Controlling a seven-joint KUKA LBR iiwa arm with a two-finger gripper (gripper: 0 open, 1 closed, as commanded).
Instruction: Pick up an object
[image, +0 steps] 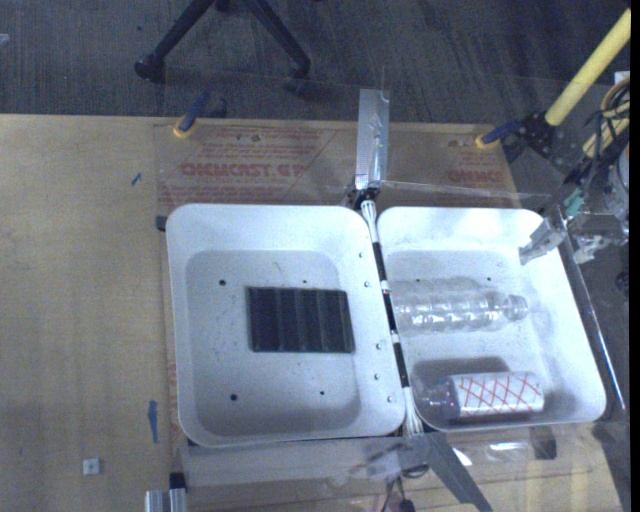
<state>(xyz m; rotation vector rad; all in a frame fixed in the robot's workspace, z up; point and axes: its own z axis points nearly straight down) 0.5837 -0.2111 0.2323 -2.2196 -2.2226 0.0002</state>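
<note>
A clear plastic bottle lies on its side across the middle of the right bin, cap end pointing right. In front of it lies a white cylinder with a red criss-cross pattern, also on its side. A dark ribbed rectangular block rests flat in the middle of the left bin. My gripper hangs over the far right corner of the right bin, well apart from the bottle and the cylinder. It touches none of the objects.
The two bins meet along a middle rim. A metal upright stands behind that seam. Clamps and cables sit along the bench's far edge and right side.
</note>
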